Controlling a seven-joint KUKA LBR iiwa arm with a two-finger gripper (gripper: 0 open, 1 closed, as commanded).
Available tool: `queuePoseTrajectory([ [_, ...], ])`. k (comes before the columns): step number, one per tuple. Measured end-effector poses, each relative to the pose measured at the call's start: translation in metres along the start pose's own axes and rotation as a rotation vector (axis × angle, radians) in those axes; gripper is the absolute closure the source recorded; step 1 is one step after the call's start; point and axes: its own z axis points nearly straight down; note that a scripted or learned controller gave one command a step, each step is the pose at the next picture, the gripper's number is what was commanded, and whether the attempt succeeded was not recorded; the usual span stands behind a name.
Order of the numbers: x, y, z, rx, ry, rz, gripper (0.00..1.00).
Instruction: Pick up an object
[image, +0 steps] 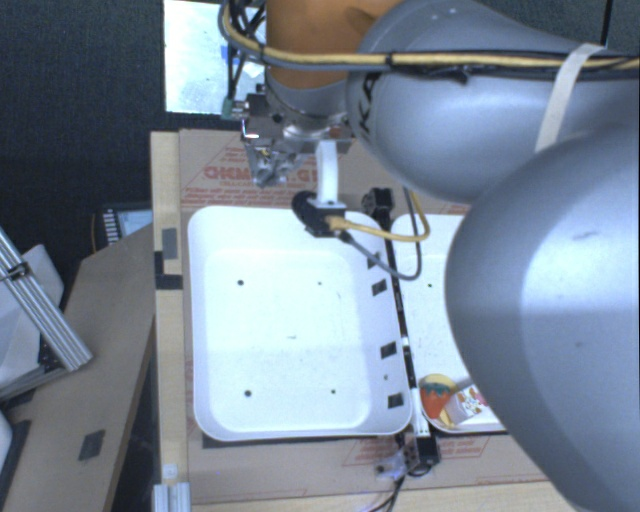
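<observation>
The grey arm (540, 300) is seen nearest, covering most of the right bin (435, 300). A small orange and white packet (450, 402) is seen at that bin's near edge. The left bin (290, 330) lies beside it. The hand (268, 172) is poised beyond the left bin's far edge, above the worktop (215, 170).

Two bins sit side by side on the worktop (170, 330). The left bin (290, 330) lies in full view; the arm (520, 200) covers much of the right bin (435, 300). A packet (450, 402) lies in the right bin's near corner. The gripper (268, 170) hangs beyond the left bin's far edge.
</observation>
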Motion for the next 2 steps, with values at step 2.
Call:
queuePoseTrajectory([
  [2, -0.002, -0.150, 0.036, 0.020, -0.007, 0.002, 1.00],
])
